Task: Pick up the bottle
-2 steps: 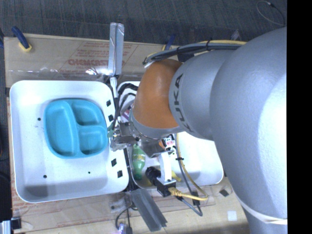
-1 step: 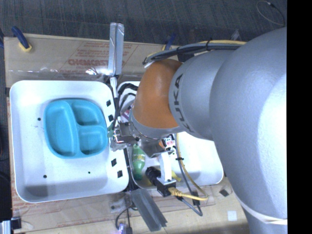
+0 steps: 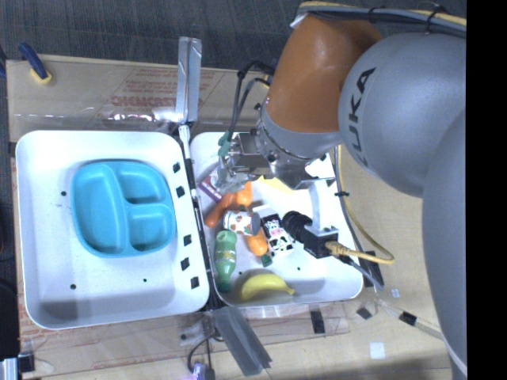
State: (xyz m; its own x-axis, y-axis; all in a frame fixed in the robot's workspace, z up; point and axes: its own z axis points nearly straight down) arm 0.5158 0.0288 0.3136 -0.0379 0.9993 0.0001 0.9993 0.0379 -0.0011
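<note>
We look down on the right bin point(image 3: 333, 287), crowded with small items. The bottle point(image 3: 226, 253), green with a pale cap end, lies on its side against the bin's left wall, long axis running roughly along that wall, from the far side of the bin toward the near edge. Just beside its near end sits a banana point(image 3: 264, 285); orange pieces point(image 3: 230, 206) lie at its far end.

The gripper point(image 3: 236, 163) hangs over the far-left part of the same bin, beneath the arm's orange band. We cannot tell whether the jaws are parted or closed; nothing shows between them.

The bottle lies toward the near edge from the gripper, apart from it. We judge the coming move needs travel along that wall, jaws spanning the bottle's short width.

The left bin holds a blue tray point(image 3: 123, 208).
</note>
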